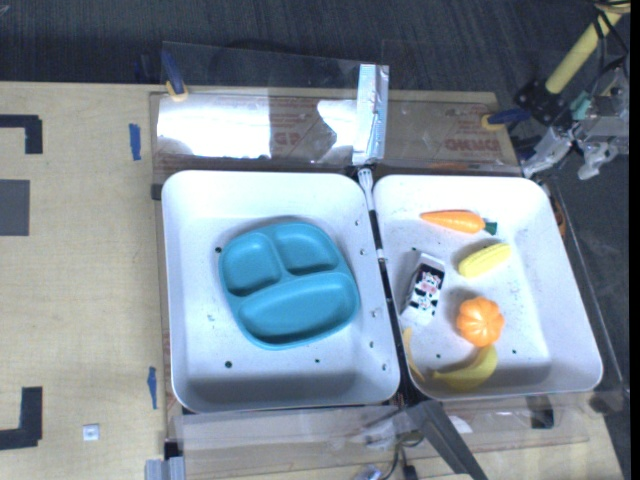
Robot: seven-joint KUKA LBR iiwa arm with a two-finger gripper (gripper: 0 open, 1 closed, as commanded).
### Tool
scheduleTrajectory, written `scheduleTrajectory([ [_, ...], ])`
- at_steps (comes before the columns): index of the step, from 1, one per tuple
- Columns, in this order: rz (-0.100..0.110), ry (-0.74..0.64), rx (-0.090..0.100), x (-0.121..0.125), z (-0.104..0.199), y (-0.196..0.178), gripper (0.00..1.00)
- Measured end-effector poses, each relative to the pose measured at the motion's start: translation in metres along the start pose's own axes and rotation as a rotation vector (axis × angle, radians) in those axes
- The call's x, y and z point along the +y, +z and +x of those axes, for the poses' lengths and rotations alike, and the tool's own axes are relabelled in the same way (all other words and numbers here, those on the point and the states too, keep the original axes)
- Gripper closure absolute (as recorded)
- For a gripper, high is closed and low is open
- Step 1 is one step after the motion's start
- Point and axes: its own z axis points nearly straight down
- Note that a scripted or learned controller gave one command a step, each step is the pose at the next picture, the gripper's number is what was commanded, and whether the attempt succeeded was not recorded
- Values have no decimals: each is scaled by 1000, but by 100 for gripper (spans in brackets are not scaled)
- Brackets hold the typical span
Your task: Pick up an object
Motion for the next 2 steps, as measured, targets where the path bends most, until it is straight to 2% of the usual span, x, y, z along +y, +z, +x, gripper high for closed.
scheduleTrajectory([
  [1, 5, -151, 2, -79, 37, 99, 0],
  [2, -5, -462, -1, -162, 64, 193, 0],
])
